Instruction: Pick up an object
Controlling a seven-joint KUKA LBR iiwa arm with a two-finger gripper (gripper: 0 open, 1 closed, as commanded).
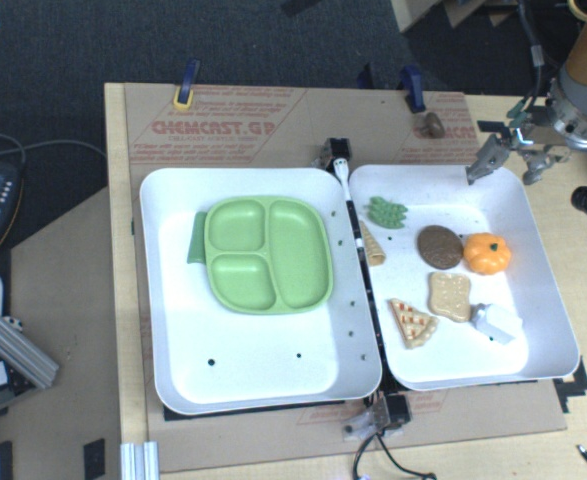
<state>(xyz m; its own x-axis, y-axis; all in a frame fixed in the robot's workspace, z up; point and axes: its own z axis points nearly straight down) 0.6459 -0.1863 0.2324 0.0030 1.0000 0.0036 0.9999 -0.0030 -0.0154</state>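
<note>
Several toy foods lie in the right bin (538,353): a green leafy piece (386,211), a cone (373,246), a round brown cookie (439,246), an orange pumpkin (487,253), a slice of toast (450,295), a pizza wedge (413,322) and a small white-and-grey piece (495,323). My gripper (508,163) hangs over the bin's far right corner, up and to the right of the pumpkin. Its two fingers are spread open with nothing between them.
The left bin (173,348) holds a green divided plate (269,253) with a green cloth under its left edge. Blue and yellow clamps sit on the cardboard behind the bins. Cables and a black latch run between the bins.
</note>
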